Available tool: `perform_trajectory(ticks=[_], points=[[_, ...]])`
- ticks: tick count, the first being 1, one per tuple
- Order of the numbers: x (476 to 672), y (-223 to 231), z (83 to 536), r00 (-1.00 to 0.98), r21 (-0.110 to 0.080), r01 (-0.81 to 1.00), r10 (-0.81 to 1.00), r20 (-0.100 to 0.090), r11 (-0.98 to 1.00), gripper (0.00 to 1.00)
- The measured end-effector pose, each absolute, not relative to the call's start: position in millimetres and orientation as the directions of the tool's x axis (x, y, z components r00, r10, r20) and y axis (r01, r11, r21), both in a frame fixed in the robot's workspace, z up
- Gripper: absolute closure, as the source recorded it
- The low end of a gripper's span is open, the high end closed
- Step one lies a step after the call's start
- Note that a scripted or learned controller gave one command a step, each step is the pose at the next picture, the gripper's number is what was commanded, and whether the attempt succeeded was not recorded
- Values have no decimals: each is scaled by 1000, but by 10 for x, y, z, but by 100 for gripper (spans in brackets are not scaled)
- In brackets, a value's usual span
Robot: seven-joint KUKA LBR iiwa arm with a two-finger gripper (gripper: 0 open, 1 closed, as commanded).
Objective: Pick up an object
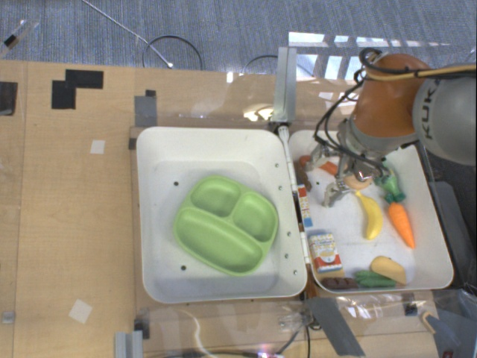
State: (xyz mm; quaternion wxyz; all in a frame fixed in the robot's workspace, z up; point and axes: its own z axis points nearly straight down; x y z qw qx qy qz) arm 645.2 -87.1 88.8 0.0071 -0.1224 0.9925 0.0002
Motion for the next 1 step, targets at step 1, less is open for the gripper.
perform_trajectory(ticks=[1], points=[[5966,-1303,897,-980,-4,-200,-200,-11,980,0]])
